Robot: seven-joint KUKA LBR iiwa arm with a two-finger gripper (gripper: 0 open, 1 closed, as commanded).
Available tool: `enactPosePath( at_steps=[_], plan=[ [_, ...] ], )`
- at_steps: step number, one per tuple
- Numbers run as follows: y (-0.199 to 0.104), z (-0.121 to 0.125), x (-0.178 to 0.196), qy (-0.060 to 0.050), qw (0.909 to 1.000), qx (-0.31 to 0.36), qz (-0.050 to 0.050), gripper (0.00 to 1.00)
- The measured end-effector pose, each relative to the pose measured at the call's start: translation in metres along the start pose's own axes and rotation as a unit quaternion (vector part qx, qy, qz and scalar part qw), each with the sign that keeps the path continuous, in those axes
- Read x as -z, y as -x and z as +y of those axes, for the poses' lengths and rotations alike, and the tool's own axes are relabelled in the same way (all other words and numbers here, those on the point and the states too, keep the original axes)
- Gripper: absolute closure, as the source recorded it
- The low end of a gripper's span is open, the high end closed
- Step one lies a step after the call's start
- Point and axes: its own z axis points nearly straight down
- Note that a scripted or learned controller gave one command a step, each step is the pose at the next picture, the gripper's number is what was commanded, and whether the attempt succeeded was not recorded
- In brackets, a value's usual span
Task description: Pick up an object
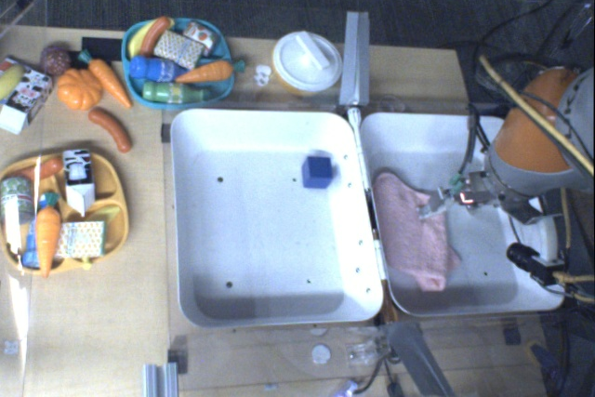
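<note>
The gripper [439, 203] hung low in the right bin [483, 130], at the upper right edge of a pink cloth [412, 235] lying along that bin's left side. Whether its fingers were apart or together could not be told. A blue cube [318, 170] sat alone in the left bin [232, 228].

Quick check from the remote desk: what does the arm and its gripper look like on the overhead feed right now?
The arm is grey, rounded, with a broad orange band above the wrist. The gripper is small, grey metal, with a tiny red light beside it. Dark cables run along the arm's lower side.
</note>
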Motion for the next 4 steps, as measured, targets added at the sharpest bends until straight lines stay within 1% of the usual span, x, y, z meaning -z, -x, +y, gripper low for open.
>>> enactPosePath(
  at_steps=[1,2,3,4],
  plan=[
    [-0.051,-0.002,0.0,0.002,0.9927,-0.121,-0.001,0.0],
    [-0.053,0.031,0.0,0.001,0.9998,-0.021,-0.001,0.0],
    [-0.088,0.043,0.094,-0.004,0.9945,-0.105,0.0,0.0],
    [-0.055,0.051,0.006,-0.002,0.9994,-0.036,0.0,0.0]
  ],
)
